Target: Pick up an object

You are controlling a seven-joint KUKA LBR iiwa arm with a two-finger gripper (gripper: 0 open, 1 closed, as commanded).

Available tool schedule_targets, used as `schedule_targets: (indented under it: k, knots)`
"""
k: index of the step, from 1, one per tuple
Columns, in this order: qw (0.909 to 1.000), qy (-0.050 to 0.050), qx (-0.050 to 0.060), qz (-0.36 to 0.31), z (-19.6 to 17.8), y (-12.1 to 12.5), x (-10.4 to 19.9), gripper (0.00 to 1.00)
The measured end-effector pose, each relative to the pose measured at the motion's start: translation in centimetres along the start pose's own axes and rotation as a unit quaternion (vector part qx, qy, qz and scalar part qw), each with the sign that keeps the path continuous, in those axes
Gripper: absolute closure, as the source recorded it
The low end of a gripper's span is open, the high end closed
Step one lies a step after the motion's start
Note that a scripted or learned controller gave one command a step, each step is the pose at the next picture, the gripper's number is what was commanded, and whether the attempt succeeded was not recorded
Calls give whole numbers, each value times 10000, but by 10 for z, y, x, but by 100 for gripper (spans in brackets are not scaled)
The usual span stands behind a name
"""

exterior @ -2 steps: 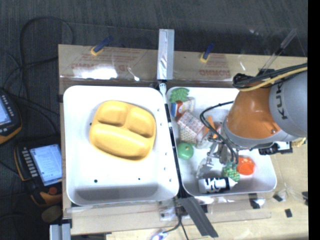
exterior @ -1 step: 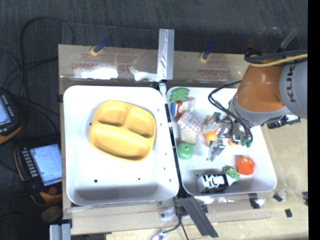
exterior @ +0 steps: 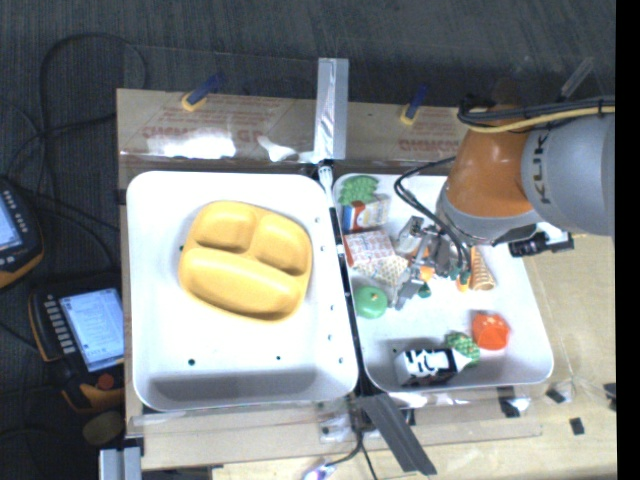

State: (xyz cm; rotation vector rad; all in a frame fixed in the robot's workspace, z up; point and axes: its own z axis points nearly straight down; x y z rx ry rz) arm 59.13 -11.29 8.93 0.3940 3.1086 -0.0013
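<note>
While the tool [exterior: 418, 268] hangs low in the right bin [exterior: 520, 368], a green disc [exterior: 371, 302] lies just beside it. Whether its fingers grip anything, I cannot tell.

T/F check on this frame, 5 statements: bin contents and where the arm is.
1. The yellow tray lies in the left bin. True.
2. The arm's gripper is over the left bin. False: it is over the right bin, among the small items.
3. The green round object sits near the divider between the bins. True.
4. The orange-red object is in the left bin. False: it is in the right bin, near the front right corner.
5. The black and white object lies at the back of the right bin. False: it lies near the front edge.
</note>
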Motion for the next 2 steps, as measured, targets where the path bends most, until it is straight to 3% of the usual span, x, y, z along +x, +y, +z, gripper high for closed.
schedule_targets:
  k: [1,2]
  knots:
    - [9989,-17,10,478,0,15,-6,0]
    - [9957,-41,-12,927,-1,15,8,0]
